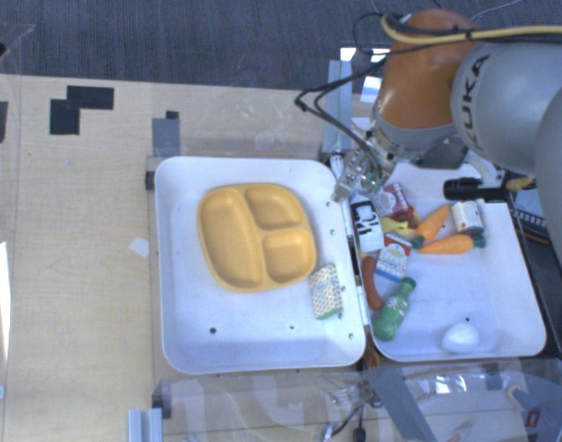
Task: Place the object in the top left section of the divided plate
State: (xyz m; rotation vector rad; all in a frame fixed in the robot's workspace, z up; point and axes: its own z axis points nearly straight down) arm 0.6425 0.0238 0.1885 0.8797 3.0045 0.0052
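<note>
A yellow divided plate (228, 247) lies in the left bin (253, 343), with one long section on its left side and two smaller ones on its right. All three sections are bare. A small pale green patterned packet (326, 292) rests on the bin floor, touching the plate's lower right rim. My gripper (355, 180) hangs over the wall between the two bins, above and to the right of the plate, close to a black-and-white box (366, 226). The grey arm with its orange band (427, 72) reaches in from the upper right.
The right bin (511, 320) holds two carrots (445, 244), a green bottle (392, 308), a white egg (462, 337), a sausage (370, 284), a blue-and-white carton (390, 263), a red packet (395, 199) and a white can (465, 216). Black cables (329, 95) loop near the wrist.
</note>
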